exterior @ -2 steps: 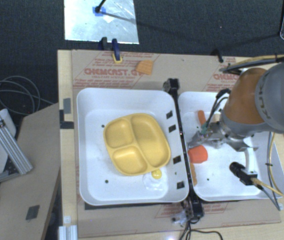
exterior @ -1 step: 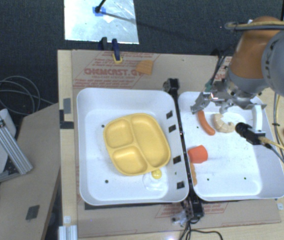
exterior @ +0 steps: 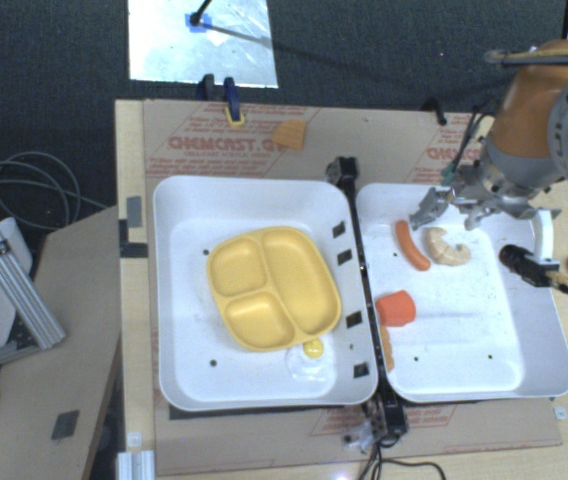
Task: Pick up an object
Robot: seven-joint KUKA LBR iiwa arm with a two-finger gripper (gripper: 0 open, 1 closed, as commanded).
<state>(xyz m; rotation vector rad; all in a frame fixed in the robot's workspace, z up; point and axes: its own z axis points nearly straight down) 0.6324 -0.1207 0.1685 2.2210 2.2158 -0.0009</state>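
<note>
The gripper (exterior: pixel 451 205) hangs with fingers apart over the right bin (exterior: pixel 484 378), just above a pale croissant (exterior: pixel 447 247) beside a sausage (exterior: pixel 413 245), a light, curved toy I'd pinch across its middle, while cardboard (exterior: pixel 214 140) behind reads "CHEMCAST"

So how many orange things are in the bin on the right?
2: a long orange sausage near the bin's left wall, and a short orange block below it. Others may hide under the arm.

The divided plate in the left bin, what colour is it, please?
Yellow: the divided plate, in the camera view.
</note>
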